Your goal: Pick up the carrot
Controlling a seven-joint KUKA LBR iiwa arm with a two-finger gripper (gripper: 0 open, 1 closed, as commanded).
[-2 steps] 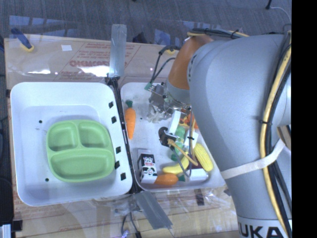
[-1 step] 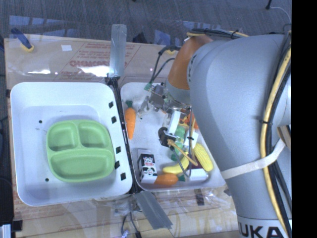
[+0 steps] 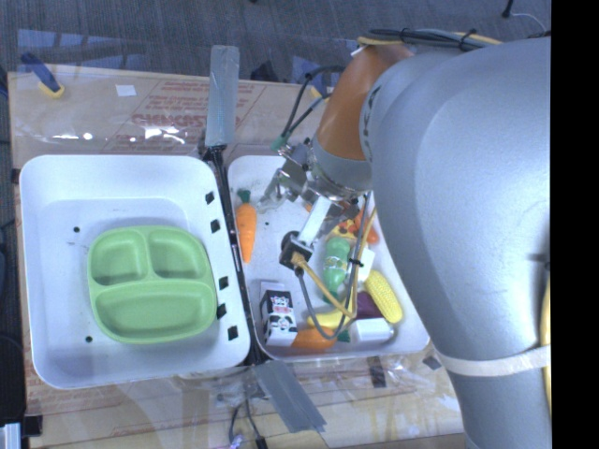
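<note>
The carrot (image 3: 245, 232), orange with a small green top, lies lengthwise against the left wall of the right bin (image 3: 265, 166), its green end pointing to the back. My gripper (image 3: 280, 186) hangs over the back part of that bin, just right of and behind the carrot's top, with nothing visibly held. The grey arm with its orange band covers most of the bin's right side.
A green divided plate (image 3: 150, 282) sits in the left bin (image 3: 56, 185). The right bin's front holds a black-and-white box (image 3: 278, 312), a green object (image 3: 336, 261), a yellow corn cob (image 3: 385, 296), an orange item (image 3: 312, 339) and a white block (image 3: 372, 329).
</note>
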